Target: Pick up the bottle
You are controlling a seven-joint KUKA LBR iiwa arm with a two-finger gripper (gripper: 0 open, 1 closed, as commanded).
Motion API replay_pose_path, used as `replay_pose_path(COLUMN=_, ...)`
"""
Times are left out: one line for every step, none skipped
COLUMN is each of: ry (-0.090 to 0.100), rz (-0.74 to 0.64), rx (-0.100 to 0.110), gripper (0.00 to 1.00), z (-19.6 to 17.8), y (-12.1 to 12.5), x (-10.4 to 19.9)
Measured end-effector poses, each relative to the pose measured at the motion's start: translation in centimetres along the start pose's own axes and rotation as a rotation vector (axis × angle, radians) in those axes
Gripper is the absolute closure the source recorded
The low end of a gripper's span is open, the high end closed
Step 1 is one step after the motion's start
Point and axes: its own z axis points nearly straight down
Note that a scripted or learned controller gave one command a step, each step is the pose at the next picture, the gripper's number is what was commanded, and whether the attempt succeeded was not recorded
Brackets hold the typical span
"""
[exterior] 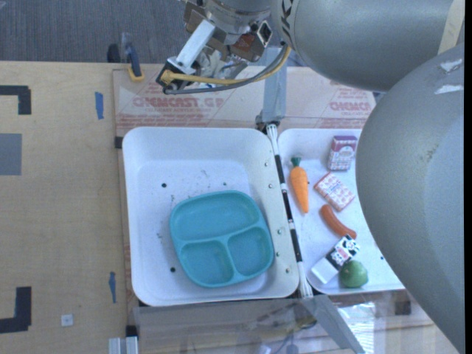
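The bottle [338, 258] is small and white with a black-and-white cow-patch label. It lies on its side near the front of the right bin [372, 268], touching a green round fruit [354, 274]. My gripper [220, 52] hangs high over the back edge of the left bin [147, 161], far from the bottle, with a yellow cable looping beneath it. The grey arm covers the right bin's right side.
A teal divided plate [221, 237] lies in the left bin. The right bin also holds a carrot [299, 187], a sausage [337, 221], a red-and-white packet [335, 190] and a small pink carton [342, 153]. A cardboard sheet [184, 109] lies behind the bins.
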Motion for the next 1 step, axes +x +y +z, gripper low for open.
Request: replay_pose_path(ry=0.0, rz=0.04, rx=0.0, gripper=1.0, z=2.48, y=-0.03, x=0.04)
